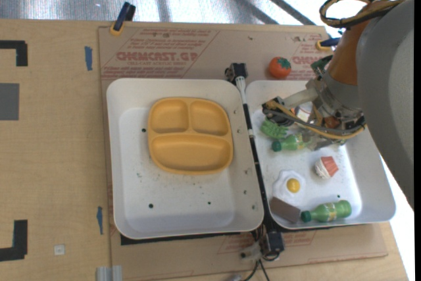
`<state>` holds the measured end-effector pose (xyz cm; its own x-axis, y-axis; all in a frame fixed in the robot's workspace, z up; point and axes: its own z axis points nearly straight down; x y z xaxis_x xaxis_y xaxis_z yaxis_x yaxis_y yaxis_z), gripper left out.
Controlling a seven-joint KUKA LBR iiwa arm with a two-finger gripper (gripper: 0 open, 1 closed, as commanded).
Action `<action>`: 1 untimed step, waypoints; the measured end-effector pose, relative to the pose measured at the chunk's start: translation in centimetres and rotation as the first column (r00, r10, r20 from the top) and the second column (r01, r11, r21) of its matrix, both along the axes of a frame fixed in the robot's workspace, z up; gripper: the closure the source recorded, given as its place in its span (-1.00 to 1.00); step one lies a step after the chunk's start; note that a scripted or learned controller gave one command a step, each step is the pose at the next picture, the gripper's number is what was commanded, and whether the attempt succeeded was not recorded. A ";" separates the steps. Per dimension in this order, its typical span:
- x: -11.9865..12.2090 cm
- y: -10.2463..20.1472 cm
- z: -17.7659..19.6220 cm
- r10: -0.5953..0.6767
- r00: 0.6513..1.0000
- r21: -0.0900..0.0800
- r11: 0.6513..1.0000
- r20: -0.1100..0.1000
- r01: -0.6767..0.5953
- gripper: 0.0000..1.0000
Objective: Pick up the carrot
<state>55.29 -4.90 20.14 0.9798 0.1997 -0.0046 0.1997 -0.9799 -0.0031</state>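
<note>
- We judge the step in hand to be the reach: the gripper is low over the far half of the right bin, and nothing we can see is lifted.
- We cannot pick out the carrot with any certainty. It may lie under the gripper, among the green pieces at its left.
- A round orange-red thing with a green cap sits on the cardboard just beyond the right bin. To us it looks more like a tomato.
- The next move calls for a settled target, then a close around it clear of the green pieces and the bin's left wall.
- The arm comes in from the right, wrist bent down, cables looped around it.
- We cannot tell whether the gripper is spread or pressed together.
- Nearer us in the right bin lie a fried egg, a red-and-white piece, a brown block and a green bottle, all apart from the gripper.
</note>
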 end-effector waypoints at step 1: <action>-7.4 3.7 -0.1 0.005 1.000 0.000 1.000 0.001 -0.005 1.00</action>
<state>47.87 -1.23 20.07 0.9789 0.2043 -0.0038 0.2043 -0.9789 -0.0033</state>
